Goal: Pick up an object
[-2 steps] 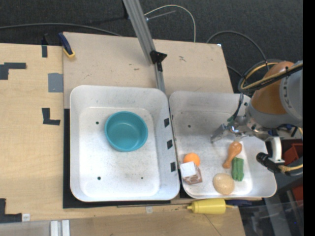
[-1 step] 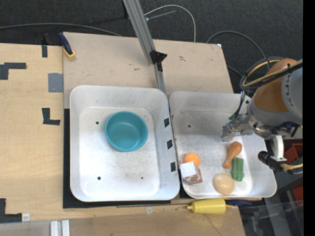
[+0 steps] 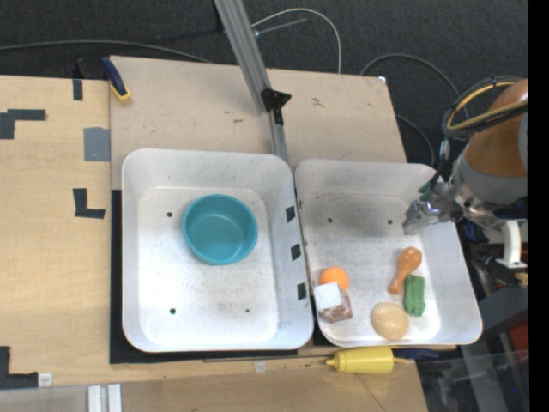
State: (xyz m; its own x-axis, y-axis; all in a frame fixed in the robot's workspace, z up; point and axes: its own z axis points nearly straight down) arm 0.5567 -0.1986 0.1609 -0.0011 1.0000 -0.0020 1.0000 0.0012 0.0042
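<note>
The right bin point(image 3: 360, 187) holds several small things near its front: an orange ball point(image 3: 334, 276), a white and brown box point(image 3: 331, 302), a beige egg-shaped piece point(image 3: 389, 320), an orange drumstick-shaped toy point(image 3: 407, 267) and a green piece point(image 3: 415, 295). My gripper point(image 3: 420, 215) hangs over the bin's right side, just behind and above the drumstick toy, with the grey and orange arm point(image 3: 493, 157) behind it. Nothing shows in its grasp.
A teal bowl point(image 3: 220, 228) sits in the left bin point(image 3: 146, 316). A yellow bottle point(image 3: 364, 360) lies on the bench just in front of the right bin. A grey pole point(image 3: 249, 45) slants up from between the bins at the back.
</note>
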